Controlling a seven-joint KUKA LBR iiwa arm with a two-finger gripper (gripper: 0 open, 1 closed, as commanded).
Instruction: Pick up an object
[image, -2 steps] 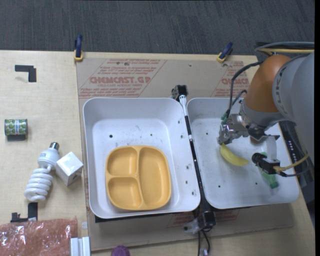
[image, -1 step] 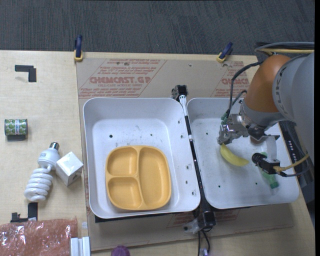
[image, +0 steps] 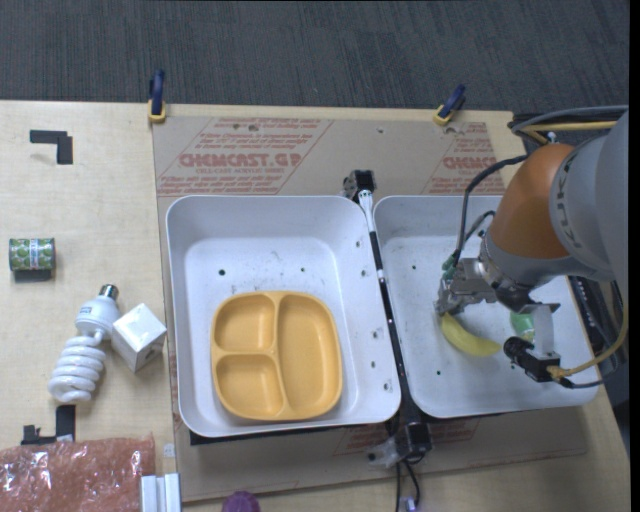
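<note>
In the right shallow white bin (image: 430, 390), the arm's hand (image: 458, 298) is lowered over the near end of a yellow curved banana-shaped object (image: 470, 339) lying toward the bin's right side; I cannot tell how the hand is set. The left white bin (image: 190, 240) holds a yellow three-compartment plastic plate (image: 277, 355) near its front edge.

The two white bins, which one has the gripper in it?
The right bin: the gripper sits inside it beside a banana. The left bin holds a yellow divided plate.
</note>
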